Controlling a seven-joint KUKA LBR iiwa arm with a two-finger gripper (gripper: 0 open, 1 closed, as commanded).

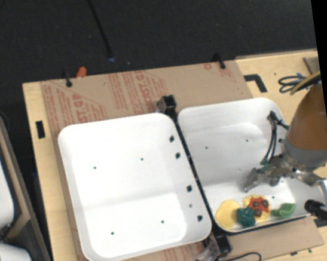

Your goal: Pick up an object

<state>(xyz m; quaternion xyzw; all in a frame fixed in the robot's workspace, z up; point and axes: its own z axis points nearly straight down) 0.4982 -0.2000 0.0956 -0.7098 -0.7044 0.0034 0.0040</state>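
Several small objects lie bunched along the front wall of the right bin (222,118): a pale yellow round piece (226,213), a teal lump (246,217), a red and orange piece (258,204) and a green piece (285,209). My gripper (259,178) hangs low over the bin floor just behind them, pointing left, with its grey fingers spread apart and nothing between them. The orange-banded wrist (308,121) rises at the right edge.
The left bin (123,187) sits beside the right one, joined by a black clip rail (187,172). Both rest on a cardboard sheet (116,94) over the bench. A cable (272,142) runs down along the wrist.
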